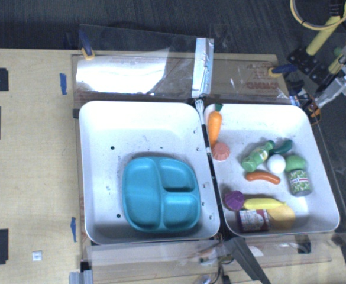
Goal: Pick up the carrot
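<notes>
Plainly, the orange carrot has a green top.

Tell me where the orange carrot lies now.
The orange carrot with a green top lies in the right white bin, at its upper left corner along the divider, just above a round pink piece.

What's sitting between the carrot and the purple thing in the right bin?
In the camera view, a round pink piece lies just below the carrot; past it, bare white bin floor runs down to the purple piece.
</notes>
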Available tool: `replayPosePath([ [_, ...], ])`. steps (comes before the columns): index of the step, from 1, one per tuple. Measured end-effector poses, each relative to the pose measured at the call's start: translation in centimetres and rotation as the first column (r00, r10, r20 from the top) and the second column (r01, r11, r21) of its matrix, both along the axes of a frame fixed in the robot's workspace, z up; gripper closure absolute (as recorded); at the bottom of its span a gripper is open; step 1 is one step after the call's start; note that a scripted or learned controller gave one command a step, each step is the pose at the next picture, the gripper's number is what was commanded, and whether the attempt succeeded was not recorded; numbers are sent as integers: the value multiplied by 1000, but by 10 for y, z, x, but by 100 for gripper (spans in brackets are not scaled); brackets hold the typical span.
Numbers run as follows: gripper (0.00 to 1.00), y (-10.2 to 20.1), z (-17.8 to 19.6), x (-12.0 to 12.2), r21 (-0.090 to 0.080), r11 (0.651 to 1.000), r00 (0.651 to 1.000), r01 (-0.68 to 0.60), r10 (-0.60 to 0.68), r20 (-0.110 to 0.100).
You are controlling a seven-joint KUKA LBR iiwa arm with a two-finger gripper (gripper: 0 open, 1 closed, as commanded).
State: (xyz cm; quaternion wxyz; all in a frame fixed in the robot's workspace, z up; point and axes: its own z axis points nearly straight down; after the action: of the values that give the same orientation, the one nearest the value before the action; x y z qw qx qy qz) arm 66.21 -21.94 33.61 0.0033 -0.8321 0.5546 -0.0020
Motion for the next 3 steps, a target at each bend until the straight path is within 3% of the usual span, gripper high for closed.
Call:
replayPosePath([
  [2, 0, 41, -142, -182, 2, 973, 973, -231, 231, -9],
  [3, 0, 35, -148, -149, 0, 923, 923, -384, 384, -4],
])
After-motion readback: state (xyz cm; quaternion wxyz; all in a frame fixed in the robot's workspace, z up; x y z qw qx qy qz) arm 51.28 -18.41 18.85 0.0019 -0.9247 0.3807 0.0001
